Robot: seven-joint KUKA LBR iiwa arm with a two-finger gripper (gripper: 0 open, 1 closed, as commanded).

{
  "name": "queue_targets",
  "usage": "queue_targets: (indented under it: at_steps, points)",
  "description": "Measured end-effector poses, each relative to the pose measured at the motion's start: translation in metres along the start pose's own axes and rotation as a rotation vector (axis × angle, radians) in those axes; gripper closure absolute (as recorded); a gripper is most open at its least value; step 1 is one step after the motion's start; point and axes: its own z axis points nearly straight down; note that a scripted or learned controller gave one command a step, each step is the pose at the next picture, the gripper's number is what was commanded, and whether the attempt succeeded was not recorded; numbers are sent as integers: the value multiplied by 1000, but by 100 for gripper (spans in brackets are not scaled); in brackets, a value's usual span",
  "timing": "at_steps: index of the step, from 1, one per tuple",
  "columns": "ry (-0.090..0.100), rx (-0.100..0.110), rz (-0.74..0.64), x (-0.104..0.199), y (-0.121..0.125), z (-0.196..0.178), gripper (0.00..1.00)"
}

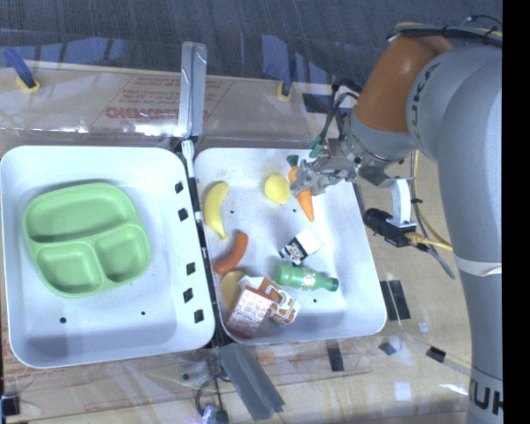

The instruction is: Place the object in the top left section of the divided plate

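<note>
Over in the right bin, the gripper sits low at the upper edge, right on top of a small carrot whose orange tip pokes out just below it. Honestly can't tell how wide it's spread or whether the carrot is actually pinched, the wrist hides all that.

My guess is the carrot is the pick, so I'd want a firm hold confirmed before lifting, then a straight rise to clear the lemon right beside it.

Same bin also has a banana, a sausage, a green bottle, a small black-and-white carton and a snack box.

Left bin has just the green divided plate, all its sections bare. It sits rotated, so double-check which section counts as top left.
</note>
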Motion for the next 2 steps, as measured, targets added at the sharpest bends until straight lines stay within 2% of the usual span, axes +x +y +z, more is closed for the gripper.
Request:
queue_targets:
  at_steps: [1, 2]
  points:
    - [1, 3, -126, 55, -62, 47, 100]
    - [-1, -1, -440, 117, -82, -1, 100]
